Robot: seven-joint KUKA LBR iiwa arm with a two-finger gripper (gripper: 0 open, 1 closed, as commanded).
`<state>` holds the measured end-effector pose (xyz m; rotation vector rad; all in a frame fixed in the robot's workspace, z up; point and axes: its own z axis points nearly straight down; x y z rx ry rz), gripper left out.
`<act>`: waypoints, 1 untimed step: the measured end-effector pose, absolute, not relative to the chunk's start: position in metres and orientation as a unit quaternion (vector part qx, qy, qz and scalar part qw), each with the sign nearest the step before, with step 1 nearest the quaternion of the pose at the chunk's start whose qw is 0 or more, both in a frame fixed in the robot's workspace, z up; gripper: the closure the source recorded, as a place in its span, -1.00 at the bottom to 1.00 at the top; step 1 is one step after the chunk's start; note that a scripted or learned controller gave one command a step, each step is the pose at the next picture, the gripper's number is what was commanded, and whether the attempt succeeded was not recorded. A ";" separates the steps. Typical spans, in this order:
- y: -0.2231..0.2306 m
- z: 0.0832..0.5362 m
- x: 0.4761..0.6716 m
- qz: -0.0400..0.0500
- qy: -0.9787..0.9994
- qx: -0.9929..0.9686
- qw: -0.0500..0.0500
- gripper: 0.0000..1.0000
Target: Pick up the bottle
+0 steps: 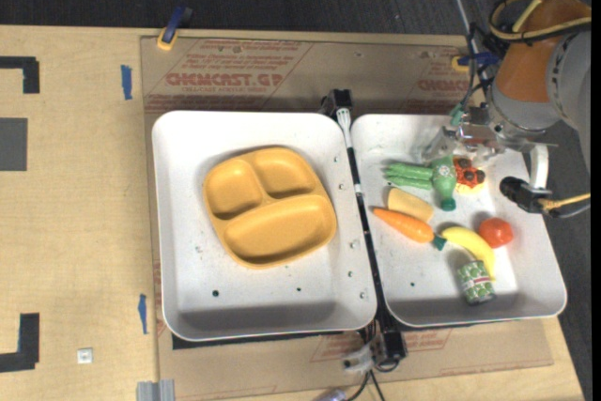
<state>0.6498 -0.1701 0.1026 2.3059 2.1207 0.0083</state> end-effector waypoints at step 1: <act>-0.121 0.097 0.610 0.008 0.656 0.754 0.017 -1.00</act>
